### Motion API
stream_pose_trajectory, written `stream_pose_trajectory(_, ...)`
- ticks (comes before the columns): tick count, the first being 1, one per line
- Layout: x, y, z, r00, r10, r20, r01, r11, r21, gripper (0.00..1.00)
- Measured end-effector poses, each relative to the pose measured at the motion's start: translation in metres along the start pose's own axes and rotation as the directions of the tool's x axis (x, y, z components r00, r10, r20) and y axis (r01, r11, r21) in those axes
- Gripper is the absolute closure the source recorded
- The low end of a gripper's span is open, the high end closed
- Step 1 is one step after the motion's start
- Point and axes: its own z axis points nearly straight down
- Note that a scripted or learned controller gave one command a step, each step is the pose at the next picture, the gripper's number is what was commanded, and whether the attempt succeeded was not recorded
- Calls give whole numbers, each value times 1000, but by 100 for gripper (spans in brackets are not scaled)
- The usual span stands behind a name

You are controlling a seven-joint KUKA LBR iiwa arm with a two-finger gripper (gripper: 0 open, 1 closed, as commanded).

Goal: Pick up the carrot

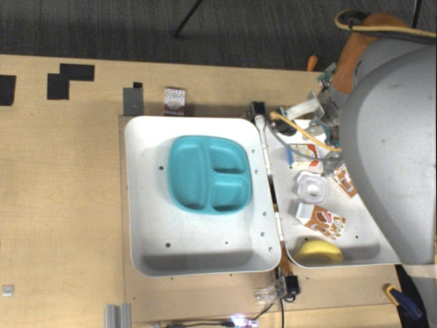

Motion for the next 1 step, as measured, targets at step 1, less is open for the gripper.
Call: stream_pose_trajectory(1,5,-5,-16,1000,-20,-9,20,1000,1,100)
